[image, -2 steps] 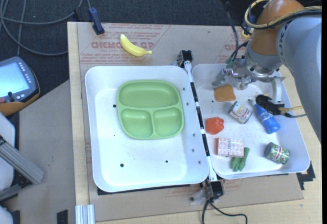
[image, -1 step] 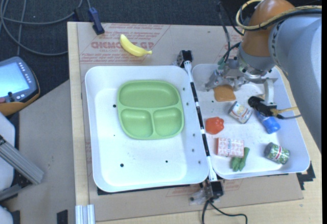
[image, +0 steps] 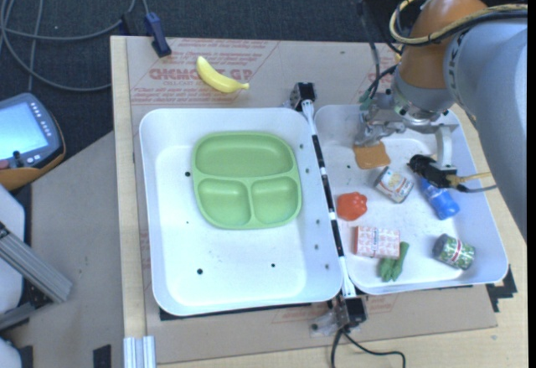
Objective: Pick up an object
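Cardboard-covered tabletop (image: 167,73), right bin (image: 494,249): end effector (image: 368,133), finger state indeterminate, hangs over brown block (image: 372,157); crowding neighbours risk a slipped grasp.

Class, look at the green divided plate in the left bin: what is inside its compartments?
The green divided plate shows three bare compartments. What lies under it in the left bin is covered.
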{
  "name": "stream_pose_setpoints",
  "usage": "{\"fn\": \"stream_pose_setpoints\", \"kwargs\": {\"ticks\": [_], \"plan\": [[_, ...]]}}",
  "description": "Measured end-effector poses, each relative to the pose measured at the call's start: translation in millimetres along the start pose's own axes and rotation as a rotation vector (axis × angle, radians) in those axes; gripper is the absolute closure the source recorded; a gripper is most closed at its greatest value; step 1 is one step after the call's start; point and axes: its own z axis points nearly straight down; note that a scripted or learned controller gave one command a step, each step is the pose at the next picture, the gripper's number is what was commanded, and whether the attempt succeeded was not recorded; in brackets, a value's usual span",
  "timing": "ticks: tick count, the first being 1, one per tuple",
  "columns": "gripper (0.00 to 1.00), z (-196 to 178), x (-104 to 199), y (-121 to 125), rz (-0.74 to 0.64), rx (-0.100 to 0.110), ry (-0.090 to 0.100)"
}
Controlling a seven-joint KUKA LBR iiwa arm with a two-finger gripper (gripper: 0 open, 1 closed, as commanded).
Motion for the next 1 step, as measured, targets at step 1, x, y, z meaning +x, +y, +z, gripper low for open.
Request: {"fn": "stream_pose_setpoints", "kwargs": {"ticks": [1], "plan": [[0.00,0.2,0.0,-0.1,0.000,0.000,0.000]]}}
